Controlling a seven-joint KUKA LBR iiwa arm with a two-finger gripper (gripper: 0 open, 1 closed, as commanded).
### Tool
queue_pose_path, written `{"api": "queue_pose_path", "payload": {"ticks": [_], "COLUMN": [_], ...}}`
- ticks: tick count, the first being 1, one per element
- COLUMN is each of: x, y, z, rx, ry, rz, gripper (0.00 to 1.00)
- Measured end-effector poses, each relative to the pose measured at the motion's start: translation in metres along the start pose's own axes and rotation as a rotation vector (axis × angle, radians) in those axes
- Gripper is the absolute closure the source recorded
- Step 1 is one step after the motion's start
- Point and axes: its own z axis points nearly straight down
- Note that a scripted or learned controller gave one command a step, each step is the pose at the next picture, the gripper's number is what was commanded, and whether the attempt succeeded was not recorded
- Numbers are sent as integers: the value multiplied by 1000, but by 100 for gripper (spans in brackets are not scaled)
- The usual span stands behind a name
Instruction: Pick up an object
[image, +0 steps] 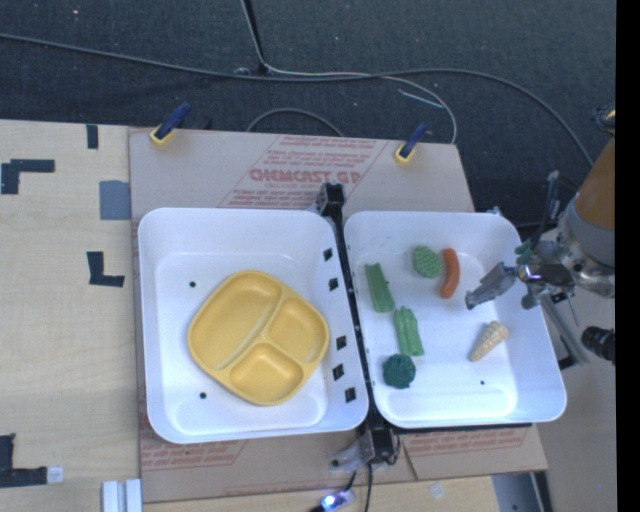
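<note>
The gripper (492, 287) hangs over the right side of the right bin (535, 400), and its dark fingers (485, 291) point left; whether they are spread or pressed together cannot be told from this angle, and nothing shows between them. The nearest candidates are the cream corn cob (488, 341), lying just near-side of the gripper, and the orange sausage (450, 272) a little to its left. Both look like small toy food: probably light, stiff, smooth plastic that could slip or roll. The cob tapers, so a hold across its thicker middle seems safest; the sausage is best taken across its short width at mid-length.

The sausage lies just beside a round green piece (427, 262), which could get in the way of one finger. Further left are two long green vegetables (379, 287) (408, 331) and a dark green broccoli (399, 371), apart from the cob. The bin's right wall stands close to the cob. The left bin (160, 300) holds a yellow divided plate (259, 336).
</note>
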Motion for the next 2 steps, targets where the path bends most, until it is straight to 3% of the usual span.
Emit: {"api": "queue_pose_path", "payload": {"ticks": [1, 2], "x": [0, -3], "y": [3, -2], "z": [-7, 39], "rx": [-12, -8], "ry": [-3, -3], "rz": [-4, -3], "gripper": [0, 0]}}
